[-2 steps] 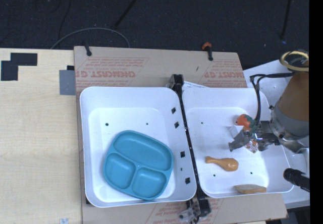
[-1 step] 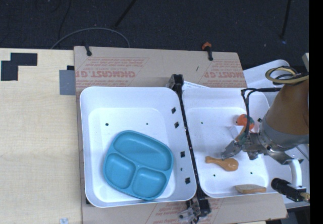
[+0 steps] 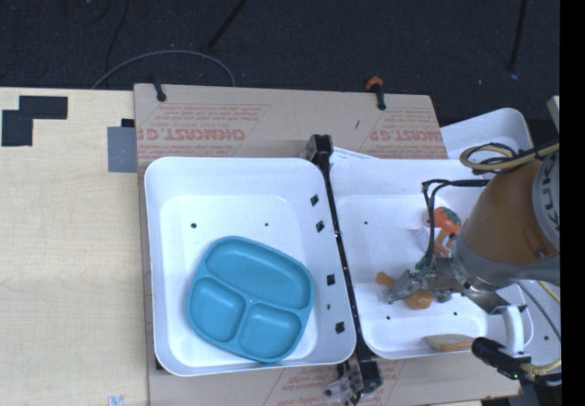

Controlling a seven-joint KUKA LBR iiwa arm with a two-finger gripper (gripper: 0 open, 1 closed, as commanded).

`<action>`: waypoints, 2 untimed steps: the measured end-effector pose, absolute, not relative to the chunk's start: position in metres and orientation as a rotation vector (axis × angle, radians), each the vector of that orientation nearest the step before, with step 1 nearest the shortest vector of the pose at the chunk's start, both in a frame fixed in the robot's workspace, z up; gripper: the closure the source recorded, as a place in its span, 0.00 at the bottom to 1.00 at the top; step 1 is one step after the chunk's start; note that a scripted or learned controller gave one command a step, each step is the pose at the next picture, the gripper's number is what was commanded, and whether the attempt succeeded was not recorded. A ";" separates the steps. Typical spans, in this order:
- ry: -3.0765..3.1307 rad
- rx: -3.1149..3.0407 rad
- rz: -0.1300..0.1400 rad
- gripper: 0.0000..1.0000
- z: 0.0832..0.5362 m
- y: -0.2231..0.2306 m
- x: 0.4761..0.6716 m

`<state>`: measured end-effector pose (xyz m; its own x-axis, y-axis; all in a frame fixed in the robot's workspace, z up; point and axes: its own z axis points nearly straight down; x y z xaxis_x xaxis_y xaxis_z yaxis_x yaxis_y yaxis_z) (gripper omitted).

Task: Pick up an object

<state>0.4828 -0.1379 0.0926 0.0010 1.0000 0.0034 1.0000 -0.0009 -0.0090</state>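
Camera view: gripper (image 3: pixel 409 286) low in right bin (image 3: pixel 384 340), finger spread impossible to tell, with small brown piece (image 3: pixel 418 300) touching its near side and orange toy (image 3: pixel 445 221) just beyond, farther right.

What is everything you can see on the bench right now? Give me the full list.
Left bin: one, white, left half of the bench.
Divided plate: one, blue, three compartments, lying in the left bin toward its near side.
Right bin: one, white, beside the left bin.
Small objects: several in the right bin; an orange and green one near the arm, tan and brown pieces under the tool, a pale tan one at the near wall. Too small to identify.
Cardboard sheet: one, brown, under both bins.
Arm: one, grey with orange band, over the right bin.
Tool: one, dark, low among the small pieces.
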 end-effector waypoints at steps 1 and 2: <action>-2.208 -2.226 0.004 1.00 0.105 -0.140 0.484; -2.224 -2.220 -0.002 1.00 0.156 -0.130 0.486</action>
<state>0.4858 -0.1297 0.1558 -0.0018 1.0000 0.0005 1.0000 0.0018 0.0013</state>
